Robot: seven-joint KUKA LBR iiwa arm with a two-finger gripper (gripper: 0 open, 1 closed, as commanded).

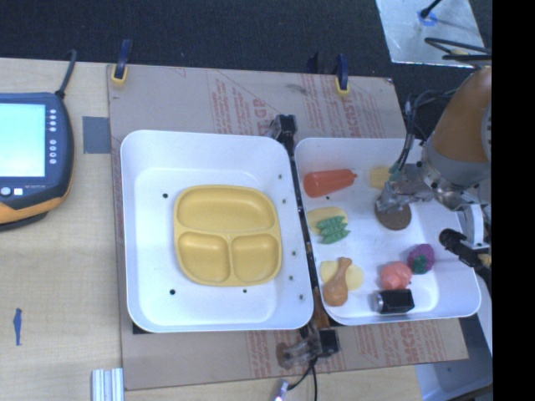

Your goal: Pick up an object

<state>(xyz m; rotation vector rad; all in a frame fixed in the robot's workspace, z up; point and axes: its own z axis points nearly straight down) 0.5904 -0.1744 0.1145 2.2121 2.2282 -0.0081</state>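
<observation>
- The gripper (393, 200) sits low in the right bin (468, 307), arm (458, 132) reaching in from the right with its orange band showing above the wrist.
- Right under it, a round brown object (394, 217), touching or all but touching the tool's lower end; contact is hard to judge from this slant.
- Grip state: cannot tell. The tool head covers its own tips, and nothing is visibly clamped between them.
- Just behind the gripper, toward the far wall of the bin, a small yellow piece (379, 176).
- Off to the gripper's left, near the bin's dividing edge, an orange carrot (328, 181) lying on its side.
- Left and a bit nearer the camera: a pale yellow piece with green pea pods (329, 225) resting against it.
- Further forward on that same side, a tan drumstick (337, 281), beside a small pale yellow disc.
- In front of the gripper, a red-orange lump (395, 274), and just beyond it a dark cylinder (394, 301) by the near wall.
- Forward and to the arm's side, a purple item with a green top (420, 257).
- Well away to the left, the other bin (142, 307) holds a yellow divided plate (227, 234).
- Far left on the bench, a control pendant (29, 157).
</observation>
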